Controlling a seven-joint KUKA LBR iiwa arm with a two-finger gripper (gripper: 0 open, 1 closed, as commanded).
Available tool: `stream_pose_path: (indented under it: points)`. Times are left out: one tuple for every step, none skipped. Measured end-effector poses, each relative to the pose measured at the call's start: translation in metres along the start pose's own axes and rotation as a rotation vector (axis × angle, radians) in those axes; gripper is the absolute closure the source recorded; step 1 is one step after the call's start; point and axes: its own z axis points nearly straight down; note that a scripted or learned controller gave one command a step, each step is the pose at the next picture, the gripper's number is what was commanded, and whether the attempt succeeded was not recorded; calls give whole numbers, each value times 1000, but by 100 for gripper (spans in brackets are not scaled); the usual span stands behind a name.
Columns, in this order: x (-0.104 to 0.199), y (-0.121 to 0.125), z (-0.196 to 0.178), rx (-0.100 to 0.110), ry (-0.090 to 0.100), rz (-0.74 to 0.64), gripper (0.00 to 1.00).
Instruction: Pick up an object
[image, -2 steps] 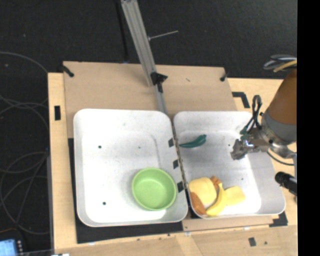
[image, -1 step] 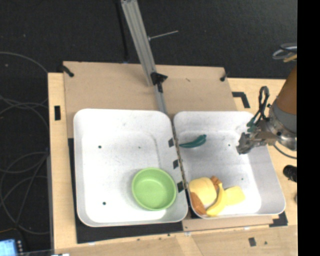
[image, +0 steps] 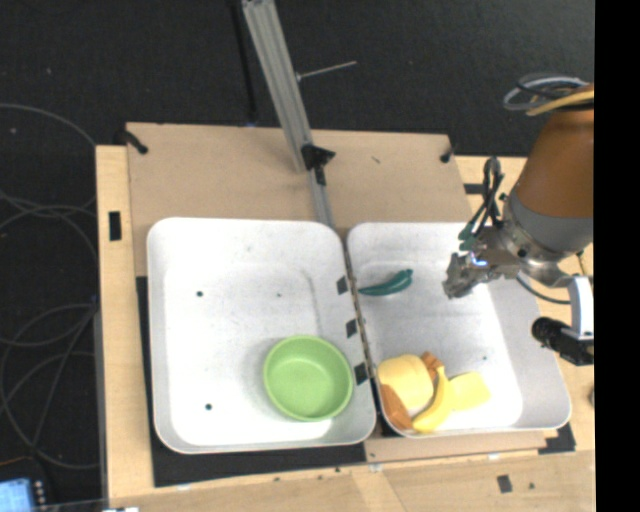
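Observation:
My gripper hangs over the upper middle of the right bin, under the grey and orange arm coming in from the right. A small teal curved object lies to its left, near the bin's left wall, apart from the gripper. At the bin's front left sits a pale yellow cup-like object with an orange piece against it and a yellow banana-like shape beside it. A green bowl rests in the left bin, front right corner.
A slanted metal rod runs down from the top to the divider between the bins. Black clips sit along the divider. The bins stand on a brown board; cables lie on the dark floor at left.

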Motion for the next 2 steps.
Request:
stream_pose_path:
  points:
    - [41,13,11,1,-1,2,100]
    - [83,28,21,0,-2,-1,100]
